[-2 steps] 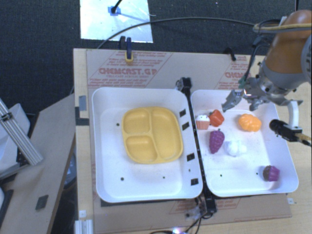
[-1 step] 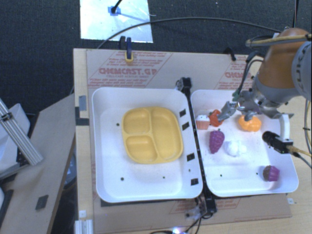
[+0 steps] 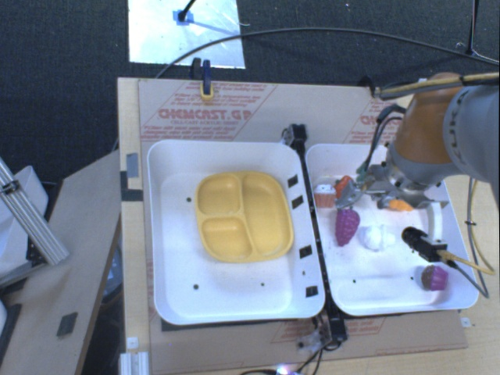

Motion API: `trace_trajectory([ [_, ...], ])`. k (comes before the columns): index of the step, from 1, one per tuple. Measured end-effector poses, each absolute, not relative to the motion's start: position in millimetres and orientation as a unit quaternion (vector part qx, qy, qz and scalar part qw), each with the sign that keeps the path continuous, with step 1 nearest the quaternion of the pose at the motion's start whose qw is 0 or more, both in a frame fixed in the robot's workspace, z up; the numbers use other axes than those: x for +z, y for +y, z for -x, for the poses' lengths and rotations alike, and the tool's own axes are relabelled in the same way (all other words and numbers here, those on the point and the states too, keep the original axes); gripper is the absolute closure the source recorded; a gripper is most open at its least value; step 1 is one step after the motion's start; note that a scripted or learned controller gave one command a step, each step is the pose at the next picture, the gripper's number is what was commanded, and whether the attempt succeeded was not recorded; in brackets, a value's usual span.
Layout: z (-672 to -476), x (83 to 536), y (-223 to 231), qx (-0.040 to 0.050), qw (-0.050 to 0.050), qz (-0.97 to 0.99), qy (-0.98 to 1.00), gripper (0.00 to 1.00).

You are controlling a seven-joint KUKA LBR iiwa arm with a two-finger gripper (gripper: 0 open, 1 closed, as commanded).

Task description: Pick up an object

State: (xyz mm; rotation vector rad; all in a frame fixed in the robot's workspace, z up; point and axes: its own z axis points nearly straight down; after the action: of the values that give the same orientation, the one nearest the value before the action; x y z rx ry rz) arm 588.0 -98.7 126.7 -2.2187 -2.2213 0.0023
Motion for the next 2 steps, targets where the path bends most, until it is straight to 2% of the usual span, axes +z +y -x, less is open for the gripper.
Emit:
trace_trajectory([
  [1, -587.8, 82, -98, 0.0006, 0.001, 0.707, -0.707, 0.00],
  [2, -589.3, 95, -99, -0.0008, -0.001, 0.707, -0.707, 1.00],
])
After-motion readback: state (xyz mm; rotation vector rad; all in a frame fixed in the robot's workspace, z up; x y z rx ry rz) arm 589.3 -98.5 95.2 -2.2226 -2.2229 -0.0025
